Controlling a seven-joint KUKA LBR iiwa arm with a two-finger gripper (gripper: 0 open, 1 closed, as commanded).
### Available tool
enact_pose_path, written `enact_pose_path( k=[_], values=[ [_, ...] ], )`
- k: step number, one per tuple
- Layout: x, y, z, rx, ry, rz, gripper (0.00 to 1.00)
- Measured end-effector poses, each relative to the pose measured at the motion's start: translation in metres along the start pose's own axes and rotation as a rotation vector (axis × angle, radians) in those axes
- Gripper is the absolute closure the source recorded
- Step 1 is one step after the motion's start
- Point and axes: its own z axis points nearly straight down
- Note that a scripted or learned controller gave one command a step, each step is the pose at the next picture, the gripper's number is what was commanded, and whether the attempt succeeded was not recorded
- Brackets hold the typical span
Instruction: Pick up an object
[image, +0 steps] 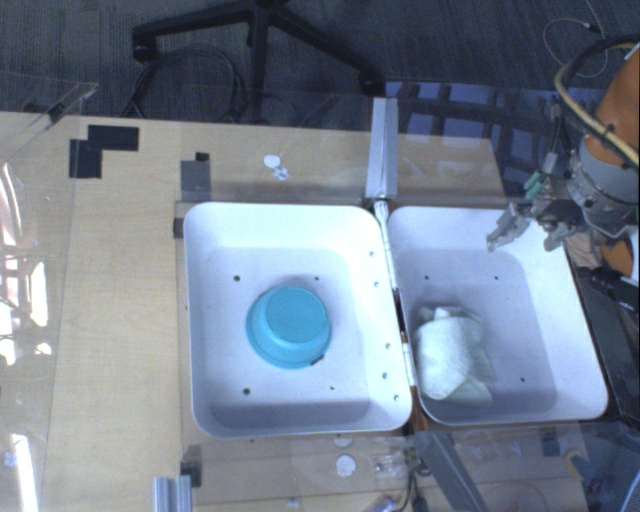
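- Camera view: the claw hangs released, fingers spread and holding nothing, over the right bin's far edge.
- A white cloth lies below and left of it.
- A blue bowl sits farther left, in the left bin.

A single fixed camera looks down at a slant from above the worktop, taking in both white bins side by side, dark floor beyond the far edge, the arm entering from the right.
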Motion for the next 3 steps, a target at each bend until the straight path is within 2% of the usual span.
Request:
enact_pose_path(
  k=[1, 2, 3],
  values=[
    [0.021, 0.026, 0.159, 0.002, 0.001, -0.039, 0.0],
    [0.021, 0.028, 0.147, -0.004, 0.0, -0.04, 1.0],
    [-0.017, 0.012, 0.101, -0.002, -0.001, 0.051, 1.0]
  ],
)
